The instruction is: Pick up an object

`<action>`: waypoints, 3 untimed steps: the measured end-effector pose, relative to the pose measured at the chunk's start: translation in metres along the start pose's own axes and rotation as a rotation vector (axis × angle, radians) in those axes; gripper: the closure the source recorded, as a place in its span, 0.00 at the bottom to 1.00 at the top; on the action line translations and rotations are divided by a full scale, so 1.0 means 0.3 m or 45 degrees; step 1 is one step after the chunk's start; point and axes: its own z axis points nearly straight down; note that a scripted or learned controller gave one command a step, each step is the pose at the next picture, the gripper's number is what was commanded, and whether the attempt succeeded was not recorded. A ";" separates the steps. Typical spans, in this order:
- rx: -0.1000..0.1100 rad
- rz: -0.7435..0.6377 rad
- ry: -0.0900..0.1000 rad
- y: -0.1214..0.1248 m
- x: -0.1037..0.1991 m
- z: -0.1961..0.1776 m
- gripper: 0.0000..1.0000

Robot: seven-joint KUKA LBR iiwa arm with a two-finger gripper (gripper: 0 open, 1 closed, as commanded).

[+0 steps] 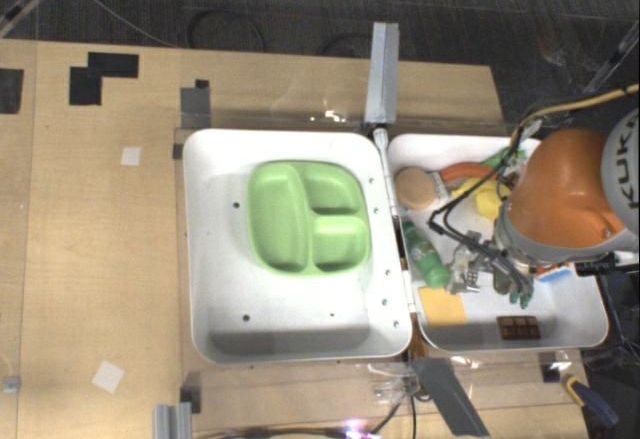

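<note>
Reaching into the right bin (590,327) from the right, the arm (560,192) has its hand (490,272) low among the clutter, and whether the hand is apart or together cannot be told, since the dark mechanism and cables blur into one mass. No object can be seen held. Candidate objects lie close by in the same bin: a green item (428,265) just left of the hand, a yellow block (442,307) below and left of it near the front wall, a brown chocolate-like bar (519,329) near the front wall, a round tan piece (417,188) toward the back, and an orange carrot-like piece (465,170) at the back. The left bin (215,327) carries a green divided tray (305,217). To do this step well, commit to one object, probably the green item or the yellow block, centre the hand over it, and descend straight. Avoid straddling two neighbours, because crowded pieces tend to wedge or slip aside. Keep clear of the divider wall between the bins. Lift slowly and confirm the object rises with the hand.
</note>
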 end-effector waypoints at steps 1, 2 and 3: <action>-0.001 -0.183 0.040 -0.209 -0.104 -0.206 1.00; -0.013 -0.673 0.043 -0.201 -0.076 -0.139 1.00; -0.013 -0.672 0.042 -0.201 -0.077 -0.140 0.00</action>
